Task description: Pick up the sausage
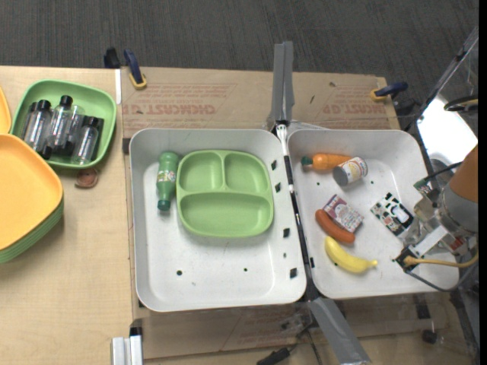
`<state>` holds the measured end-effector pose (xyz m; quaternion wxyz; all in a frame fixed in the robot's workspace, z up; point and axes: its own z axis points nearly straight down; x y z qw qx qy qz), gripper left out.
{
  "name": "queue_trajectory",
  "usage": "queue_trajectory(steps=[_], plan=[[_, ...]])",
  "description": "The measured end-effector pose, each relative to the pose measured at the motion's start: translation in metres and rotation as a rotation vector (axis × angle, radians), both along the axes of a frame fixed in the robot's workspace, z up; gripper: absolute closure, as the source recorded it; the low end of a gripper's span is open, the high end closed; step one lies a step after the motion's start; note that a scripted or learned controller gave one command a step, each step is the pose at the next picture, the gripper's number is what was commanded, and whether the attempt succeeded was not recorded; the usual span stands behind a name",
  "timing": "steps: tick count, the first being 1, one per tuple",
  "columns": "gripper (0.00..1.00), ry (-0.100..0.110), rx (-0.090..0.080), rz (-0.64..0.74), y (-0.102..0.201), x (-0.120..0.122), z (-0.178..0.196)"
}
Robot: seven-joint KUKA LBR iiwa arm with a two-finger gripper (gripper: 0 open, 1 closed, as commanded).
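Note:
The sausage (pixel 335 227) is a short red-orange link lying on the floor of the right bin (pixel 396 280), left of the middle. A small pink-and-white packet (pixel 344 214) touches its upper right side, and a yellow banana (pixel 349 256) lies just below it. My gripper (pixel 417 243) hangs over the right bin's right edge, well to the right of the sausage and apart from it. The arm's grey wrist (pixel 460 200) rises behind it, with cables around it.
In the right bin, a carrot (pixel 329 160) and a small can (pixel 349 171) sit at the back, and a black-and-white packet (pixel 392 213) lies near the gripper. The left bin (pixel 152 280) holds a green divided plate (pixel 225 193) and a green bottle (pixel 166 179).

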<state>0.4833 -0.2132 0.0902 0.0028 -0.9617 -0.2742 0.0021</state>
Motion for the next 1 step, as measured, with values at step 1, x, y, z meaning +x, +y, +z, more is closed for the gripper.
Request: queue_trajectory(steps=[1], plan=[[1.0, -0.002, -0.002, -0.221, -0.0069, -0.0056, 0.001]])
